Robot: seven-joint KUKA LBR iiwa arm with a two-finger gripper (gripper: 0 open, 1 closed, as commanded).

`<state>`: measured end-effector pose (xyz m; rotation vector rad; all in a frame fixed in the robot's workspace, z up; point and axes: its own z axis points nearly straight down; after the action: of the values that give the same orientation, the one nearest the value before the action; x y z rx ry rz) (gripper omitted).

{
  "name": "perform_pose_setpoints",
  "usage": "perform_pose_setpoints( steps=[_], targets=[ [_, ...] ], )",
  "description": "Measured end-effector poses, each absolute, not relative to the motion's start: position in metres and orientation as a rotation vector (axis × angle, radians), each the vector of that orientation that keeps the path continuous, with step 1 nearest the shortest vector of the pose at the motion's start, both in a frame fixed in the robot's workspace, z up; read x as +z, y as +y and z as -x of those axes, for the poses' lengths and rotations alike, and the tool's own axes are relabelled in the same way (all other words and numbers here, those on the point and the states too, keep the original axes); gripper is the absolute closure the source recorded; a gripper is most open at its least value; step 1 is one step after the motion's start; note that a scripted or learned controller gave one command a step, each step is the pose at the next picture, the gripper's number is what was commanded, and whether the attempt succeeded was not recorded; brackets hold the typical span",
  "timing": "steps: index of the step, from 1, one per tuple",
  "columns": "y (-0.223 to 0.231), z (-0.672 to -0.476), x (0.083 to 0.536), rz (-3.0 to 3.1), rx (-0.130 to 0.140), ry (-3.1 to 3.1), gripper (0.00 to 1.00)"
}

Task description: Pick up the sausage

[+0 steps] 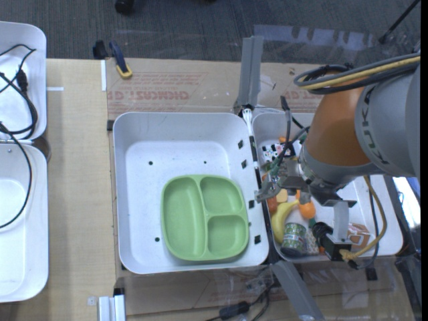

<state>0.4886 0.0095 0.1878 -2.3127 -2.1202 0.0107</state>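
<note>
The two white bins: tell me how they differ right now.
The left bin holds one green divided plate; the right bin holds a jumble of small items, including a banana. The left bin lies open to view; the arm covers much of the right bin. Both are shallow and white.

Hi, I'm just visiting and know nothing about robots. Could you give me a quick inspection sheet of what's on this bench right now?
Surface: wooden bench bearing two shallow white bins, the left bin and the right bin, side by side.
Job's things: sausage cannot be told apart among the crowded items in the right bin.
Clutter: green divided plate in the left bin; banana, an orange piece and a small patterned can in the right bin.
Hand: mostly hidden under the grey arm with its orange band, low over the right bin; cannot tell what it holds.
Cables: yellow and black cables along the arm; black cables at far left.
Surroundings: dark carpet; a chair's castors at top.
</note>
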Motion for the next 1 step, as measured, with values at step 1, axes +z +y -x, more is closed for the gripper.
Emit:
perform_pose_setpoints(
  steps=[1],
  targets=[
    [0.0137, -0.4885, 0.1882, 2.366, 0.009, -2.063, 0.00]
  ],
)
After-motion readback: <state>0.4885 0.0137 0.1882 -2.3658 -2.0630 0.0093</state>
